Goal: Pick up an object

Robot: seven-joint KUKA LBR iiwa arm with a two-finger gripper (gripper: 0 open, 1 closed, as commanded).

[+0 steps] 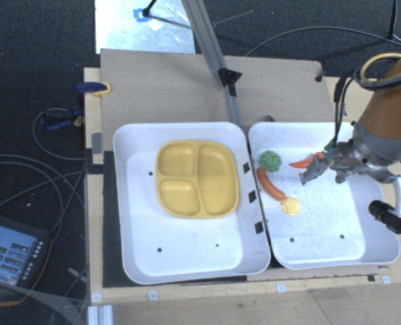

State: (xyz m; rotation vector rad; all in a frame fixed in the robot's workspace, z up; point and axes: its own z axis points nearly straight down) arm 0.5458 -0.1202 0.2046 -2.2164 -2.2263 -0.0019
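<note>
Two white bins side by side: left bin (139, 249) bearing a yellow divided plate (197, 179), right bin (336, 249) bearing the toy food, presumably gathered there as the pick-up stock. Green broccoli piece (269, 160) at about eleven o'clock in the right bin, orange sausage (271, 184) just below it, pale yellow piece (290, 207) touching the sausage's lower end. Small orange carrot (303, 162) at about one o'clock, right beside the gripper (313, 172). Gripper low over the bin, tips pointing to nine o'clock; open or closed, cannot tell. Carrot possibly touched, though too blurred to confirm; no grasp evident.
</note>
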